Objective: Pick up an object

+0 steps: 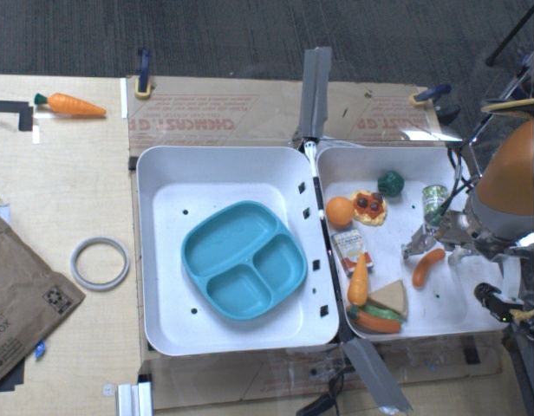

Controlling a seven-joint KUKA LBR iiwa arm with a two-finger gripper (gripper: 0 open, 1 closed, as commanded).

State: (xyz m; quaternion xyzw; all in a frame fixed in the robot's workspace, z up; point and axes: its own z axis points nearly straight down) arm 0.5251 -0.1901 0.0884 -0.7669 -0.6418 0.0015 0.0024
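My gripper hangs low over the right side of the right bin, its fingers spread apart and open. An orange-red toy sausage lies slanted on the bin floor just below and between the fingertips; nothing is clamped. To its left are a toy carrot, a white packet, an orange ball and a small pizza-like toy. A green toy and a silver-green can sit further back. A sandwich wedge and a red-green toy lie at the bin's front.
The left bin holds a blue divided tray. A metal divider bar runs between the bins. On the bench to the left lie a grey tape ring, a carrot and a cardboard box.
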